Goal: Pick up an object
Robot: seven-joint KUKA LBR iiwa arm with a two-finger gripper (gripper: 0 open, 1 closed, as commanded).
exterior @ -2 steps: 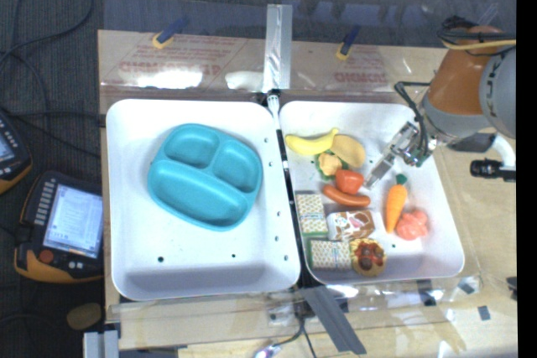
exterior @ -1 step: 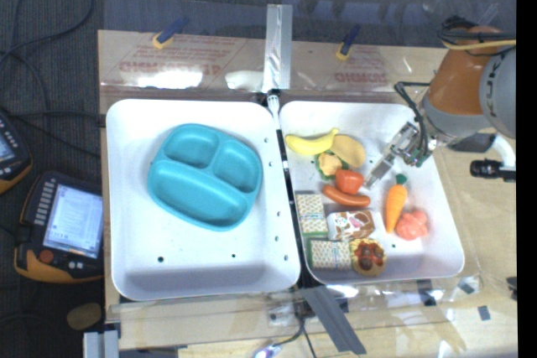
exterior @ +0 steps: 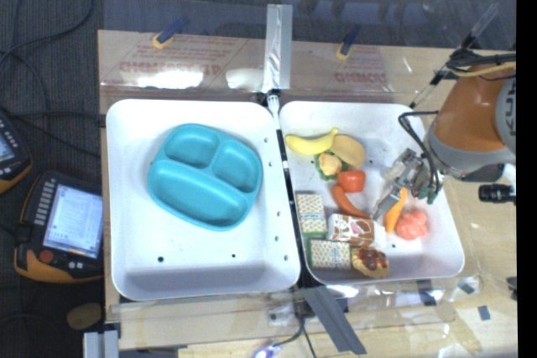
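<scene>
The right bin [exterior: 436,260] holds toy food: a yellow banana [exterior: 307,143], a tan potato [exterior: 351,150], a red tomato [exterior: 353,179], an orange carrot [exterior: 343,199], a pink-red lump [exterior: 410,224] and a small orange piece [exterior: 394,215]. My gripper [exterior: 396,199] reaches down into this bin from the right. Its tip sits right at the small orange piece, just left of and above the pink-red lump. Whether that piece is held cannot be made out.
The left bin [exterior: 134,264] contains a blue divided plate [exterior: 205,174]. Small snack boxes [exterior: 311,212] [exterior: 348,228] [exterior: 329,254] and a brown pastry [exterior: 372,262] lie along the right bin's front left. The arm's orange band [exterior: 474,121] hangs over the bin's right wall.
</scene>
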